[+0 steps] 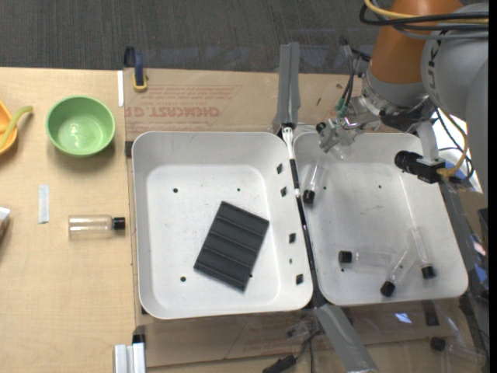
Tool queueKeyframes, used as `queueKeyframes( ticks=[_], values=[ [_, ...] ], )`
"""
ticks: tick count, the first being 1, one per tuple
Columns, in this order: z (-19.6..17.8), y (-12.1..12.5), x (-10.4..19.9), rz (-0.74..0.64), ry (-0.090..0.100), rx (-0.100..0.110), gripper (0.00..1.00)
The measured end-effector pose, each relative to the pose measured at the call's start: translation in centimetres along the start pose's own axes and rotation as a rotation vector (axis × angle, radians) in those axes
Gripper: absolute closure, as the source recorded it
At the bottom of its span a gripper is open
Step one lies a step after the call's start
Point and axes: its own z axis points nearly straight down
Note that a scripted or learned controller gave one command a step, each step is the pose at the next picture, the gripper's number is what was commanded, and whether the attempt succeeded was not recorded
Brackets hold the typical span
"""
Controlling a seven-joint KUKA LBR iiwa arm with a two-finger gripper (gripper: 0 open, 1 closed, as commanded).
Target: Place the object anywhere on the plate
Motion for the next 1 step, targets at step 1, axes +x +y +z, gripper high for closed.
queueKeyframes(
  ticks=[1],
  values=[
    [-2.16,1.78,6.59,-0.193,-0.001,-0.003,1.00]
  ],
)
